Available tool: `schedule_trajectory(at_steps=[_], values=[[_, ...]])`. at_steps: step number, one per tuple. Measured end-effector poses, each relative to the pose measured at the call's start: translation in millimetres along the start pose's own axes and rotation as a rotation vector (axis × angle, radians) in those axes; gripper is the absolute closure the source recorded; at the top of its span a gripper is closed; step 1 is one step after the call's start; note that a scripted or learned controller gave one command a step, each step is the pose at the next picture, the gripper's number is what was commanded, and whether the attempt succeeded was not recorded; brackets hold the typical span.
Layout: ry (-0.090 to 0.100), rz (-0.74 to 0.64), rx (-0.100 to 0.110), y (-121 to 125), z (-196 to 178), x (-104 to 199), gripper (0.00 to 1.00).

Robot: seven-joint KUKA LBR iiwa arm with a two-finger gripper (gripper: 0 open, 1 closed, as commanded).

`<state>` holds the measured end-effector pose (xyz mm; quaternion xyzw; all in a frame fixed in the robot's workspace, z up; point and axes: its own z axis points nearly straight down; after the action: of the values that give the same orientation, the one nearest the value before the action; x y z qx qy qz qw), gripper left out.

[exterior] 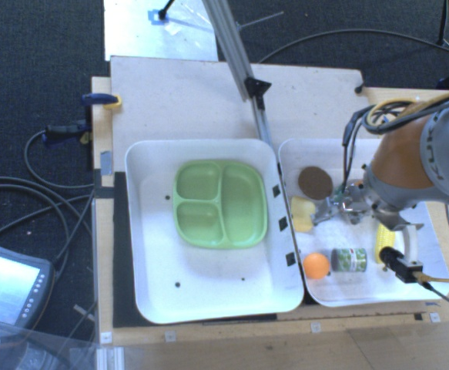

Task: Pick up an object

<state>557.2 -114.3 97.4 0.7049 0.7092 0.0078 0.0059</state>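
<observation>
The arm (420, 156) reaches in over the right bin (440, 264), and its gripper (340, 205) hangs near the middle of that bin, just beside the pale yellow block (303, 213) that lies against the bin's left wall. Nothing shows between the fingers, and whether they are spread or closed cannot be told from this slant.

4 more things lie in the same bin: a brown disc (315, 182) toward the far left corner, an orange ball (316, 266) at the near left corner, a small green-labelled can (350, 260) on its side just right of the ball, and a yellow piece (384, 236) under the wrist. The left bin (151, 276) carries a green divided plate (220, 204) near its centre.

By my judgement this is the approach step: no object is lifted yet. The next move calls for settling the fingers around 1 target, likely the block, clear of the wall, then closing and raising
</observation>
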Motion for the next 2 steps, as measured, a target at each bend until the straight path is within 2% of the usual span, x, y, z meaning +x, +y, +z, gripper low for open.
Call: schedule_trajectory(at_steps=[1, 2], values=[[-0.002, 0.006, 0.016, -6.1, -4.6, -2.9, 1.00], [-0.004, 0.002, 0.014, -2.6, -48.1, -5.5, 1.00]])
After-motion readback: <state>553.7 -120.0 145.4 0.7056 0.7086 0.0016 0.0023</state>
